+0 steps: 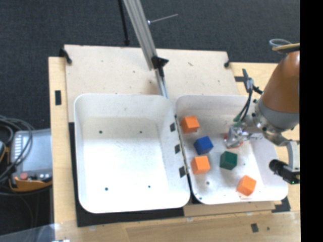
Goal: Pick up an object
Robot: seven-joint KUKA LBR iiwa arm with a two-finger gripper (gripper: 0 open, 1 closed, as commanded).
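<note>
The right bin (212,105) holds several small cubes: an orange one (190,124) at the back left, a blue one (203,144), an orange one (201,164) by the left wall, a dark green one (228,160) and an orange one (247,184) near the front right. My gripper (233,139) is lowered into this bin just above and right of the green cube, right of the blue one. A bit of red shows at its tip; what it is cannot be made out.
The left bin (86,135) lies beside the right one. A slanted metal pole (144,34) rises from the back of the bench between the bins. A grey device with cables (30,158) stands off the bench at the left.
</note>
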